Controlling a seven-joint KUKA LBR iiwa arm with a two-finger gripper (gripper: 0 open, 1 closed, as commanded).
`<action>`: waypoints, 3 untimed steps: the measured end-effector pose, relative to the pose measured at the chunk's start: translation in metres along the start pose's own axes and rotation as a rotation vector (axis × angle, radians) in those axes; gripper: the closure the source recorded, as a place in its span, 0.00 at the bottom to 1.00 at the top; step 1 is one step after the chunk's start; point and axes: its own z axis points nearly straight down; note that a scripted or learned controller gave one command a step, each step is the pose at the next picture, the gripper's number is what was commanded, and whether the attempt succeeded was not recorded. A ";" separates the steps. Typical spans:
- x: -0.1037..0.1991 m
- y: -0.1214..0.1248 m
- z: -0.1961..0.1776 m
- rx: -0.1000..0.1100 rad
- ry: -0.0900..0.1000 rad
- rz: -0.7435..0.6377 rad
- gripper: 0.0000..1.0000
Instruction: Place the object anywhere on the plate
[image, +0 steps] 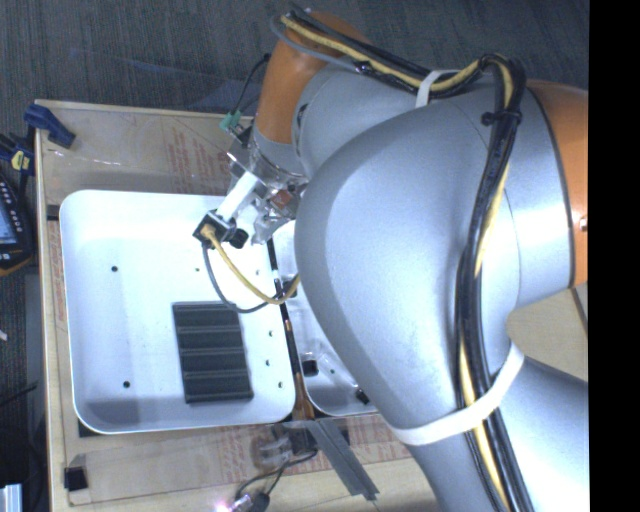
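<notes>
From the camera view, the grey arm (420, 250) reaches in from the right and covers most of the right bin (335, 395), of which a near corner can be seen. Its wrist bends down so that the end effector (270, 205) hangs over the far end of the seam between the two bins; at this slant I cannot tell whether it is wide or narrow, and I see nothing carried in it.

The left bin (120, 230) sits open on the wooden tabletop (150, 130); a dark ribbed slab (212, 352) lies flat in its near right part, close to the seam and well apart from the end effector. This slab is the one loose thing I can make out — whether it is the object to be moved or the plate meant to receive it, I cannot tell. It lies flat and square to the bin wall, so a straight descent from above looks likely to suit it; my judgement is that the placing is not yet done.
</notes>
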 end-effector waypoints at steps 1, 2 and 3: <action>-0.084 0.013 0.000 0.003 -0.002 0.130 1.00; -0.042 0.026 -0.077 -0.005 0.002 0.443 1.00; -0.042 -0.054 -0.025 -0.002 0.000 0.500 1.00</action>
